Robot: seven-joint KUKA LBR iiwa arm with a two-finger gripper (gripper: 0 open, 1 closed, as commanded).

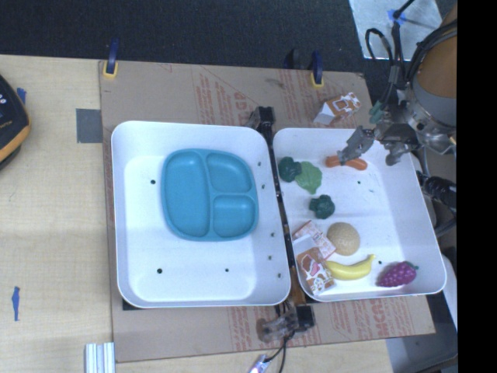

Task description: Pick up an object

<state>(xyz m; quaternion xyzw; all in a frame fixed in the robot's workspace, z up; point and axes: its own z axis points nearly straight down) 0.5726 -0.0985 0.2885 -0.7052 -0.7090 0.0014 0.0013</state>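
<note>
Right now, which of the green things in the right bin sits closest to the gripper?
The light green leafy piece; the two dark green pieces lie farther from the gripper.

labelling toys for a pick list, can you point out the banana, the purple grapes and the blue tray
banana [349,268], camera view, middle of its curved body
purple grapes [396,273], camera view, centre of the bunch
blue tray [186,196], camera view, floor of its large left compartment

Even overhead light, soft shadows, slight blur.
</note>
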